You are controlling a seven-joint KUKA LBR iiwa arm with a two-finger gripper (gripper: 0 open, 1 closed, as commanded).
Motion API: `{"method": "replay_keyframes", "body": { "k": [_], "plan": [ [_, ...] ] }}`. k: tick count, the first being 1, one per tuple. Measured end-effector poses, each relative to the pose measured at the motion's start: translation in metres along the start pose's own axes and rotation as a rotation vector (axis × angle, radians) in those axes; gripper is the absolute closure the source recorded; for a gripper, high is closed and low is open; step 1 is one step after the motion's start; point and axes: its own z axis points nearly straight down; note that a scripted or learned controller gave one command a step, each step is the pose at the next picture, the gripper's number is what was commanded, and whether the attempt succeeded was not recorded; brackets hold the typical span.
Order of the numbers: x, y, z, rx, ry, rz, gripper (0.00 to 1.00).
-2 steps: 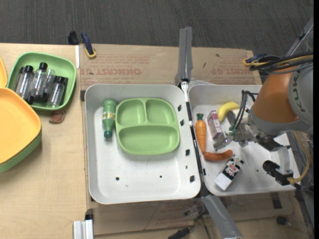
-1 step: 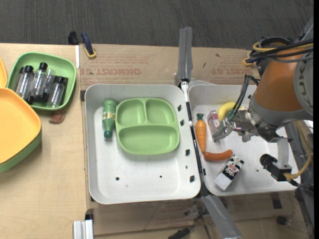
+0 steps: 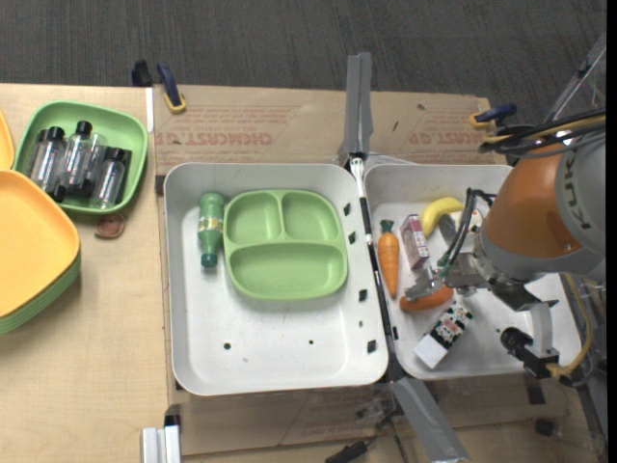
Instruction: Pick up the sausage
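The sausage (image 3: pixel 425 301), a short reddish-orange piece, lies in the right bin (image 3: pixel 482 360) just right of the carrot (image 3: pixel 388 261). My gripper (image 3: pixel 431 284) comes in from the right and sits directly over the sausage, its tip touching or nearly touching the sausage's top. The grey wrist with the orange band (image 3: pixel 528 210) hides the bin's right part.
A banana (image 3: pixel 439 210) and a pink packet (image 3: pixel 415 240) lie behind the gripper. A black-and-white bottle (image 3: pixel 442 336) lies just in front of the sausage. The left bin (image 3: pixel 193 345) holds a green divided plate (image 3: pixel 285 243) and a green bottle (image 3: pixel 209 228).
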Motion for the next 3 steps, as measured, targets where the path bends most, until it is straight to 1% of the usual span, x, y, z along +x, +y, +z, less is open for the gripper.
{"method": "replay_keyframes", "body": {
  "k": [3],
  "plan": [
    [0.0001,-0.0001,0.0001,0.0,0.0,-0.001,0.0]
  ]
}}
